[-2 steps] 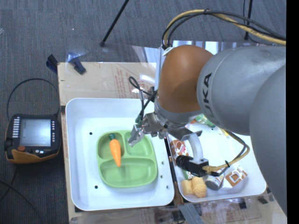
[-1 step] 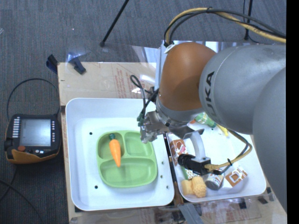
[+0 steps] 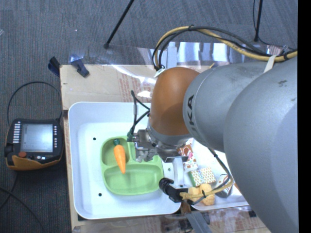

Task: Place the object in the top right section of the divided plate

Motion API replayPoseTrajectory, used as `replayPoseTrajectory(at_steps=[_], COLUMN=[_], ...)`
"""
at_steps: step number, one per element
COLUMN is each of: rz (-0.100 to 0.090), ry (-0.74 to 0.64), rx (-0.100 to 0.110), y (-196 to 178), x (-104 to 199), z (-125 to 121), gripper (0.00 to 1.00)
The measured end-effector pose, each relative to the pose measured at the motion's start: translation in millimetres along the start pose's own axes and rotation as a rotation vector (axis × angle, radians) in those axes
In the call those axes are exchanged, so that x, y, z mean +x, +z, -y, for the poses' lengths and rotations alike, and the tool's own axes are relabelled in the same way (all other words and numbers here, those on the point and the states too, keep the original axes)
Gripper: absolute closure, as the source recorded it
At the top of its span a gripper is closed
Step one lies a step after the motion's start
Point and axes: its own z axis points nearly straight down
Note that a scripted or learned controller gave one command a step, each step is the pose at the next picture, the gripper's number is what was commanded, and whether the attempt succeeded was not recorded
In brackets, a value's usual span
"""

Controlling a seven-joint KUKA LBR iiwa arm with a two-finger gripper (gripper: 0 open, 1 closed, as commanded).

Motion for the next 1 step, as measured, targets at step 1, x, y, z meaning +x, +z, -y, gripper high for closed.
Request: replayPoseTrajectory(at_steps=[1], rz=[-0.001], ry=[0.151], rx=[0.0], y=[3.1], x=[-83.8], z=[35.6], gripper=[1.0])
